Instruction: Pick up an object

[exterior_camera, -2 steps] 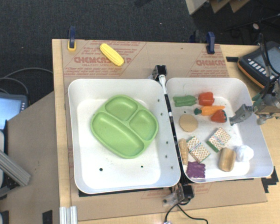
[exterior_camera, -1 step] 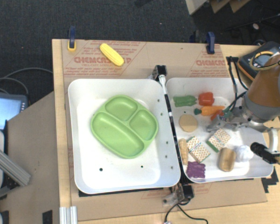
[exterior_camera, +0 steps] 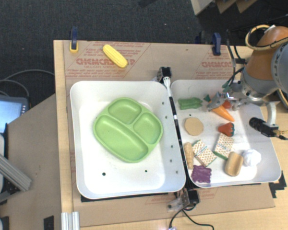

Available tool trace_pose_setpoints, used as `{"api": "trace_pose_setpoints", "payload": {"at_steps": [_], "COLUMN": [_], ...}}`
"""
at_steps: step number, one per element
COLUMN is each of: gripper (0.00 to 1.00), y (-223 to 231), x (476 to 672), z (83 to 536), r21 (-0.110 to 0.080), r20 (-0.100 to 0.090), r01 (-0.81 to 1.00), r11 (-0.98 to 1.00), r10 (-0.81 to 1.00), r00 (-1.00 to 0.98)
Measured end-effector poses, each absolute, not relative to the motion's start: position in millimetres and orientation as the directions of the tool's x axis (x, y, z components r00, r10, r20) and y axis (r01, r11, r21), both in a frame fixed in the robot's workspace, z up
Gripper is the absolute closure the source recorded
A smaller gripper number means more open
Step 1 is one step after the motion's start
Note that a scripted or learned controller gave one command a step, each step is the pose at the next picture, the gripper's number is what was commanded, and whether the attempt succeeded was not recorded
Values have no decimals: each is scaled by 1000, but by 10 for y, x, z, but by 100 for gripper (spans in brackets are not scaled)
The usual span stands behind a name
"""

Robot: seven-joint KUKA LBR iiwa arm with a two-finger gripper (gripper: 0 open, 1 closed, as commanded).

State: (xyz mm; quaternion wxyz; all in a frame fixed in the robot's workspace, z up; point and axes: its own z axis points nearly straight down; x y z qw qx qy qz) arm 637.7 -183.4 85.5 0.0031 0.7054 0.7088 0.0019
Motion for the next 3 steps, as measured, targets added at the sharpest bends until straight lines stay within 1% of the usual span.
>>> {"api": "trace_pose_setpoints", "payload": {"at_steps": [1,2,3], "gripper": [100,100,100], "y": [-1852,-1376,-587], "x": [6324,6437,6147], "z": [943,858,1917], "r21": [-7,-19,8], "r20": [0,-9,2], "r01": [1000,1000,1000], "r11": [2,-2,7], "r10": [1000,1000,1000], "r00": [-2,2,-7]}}
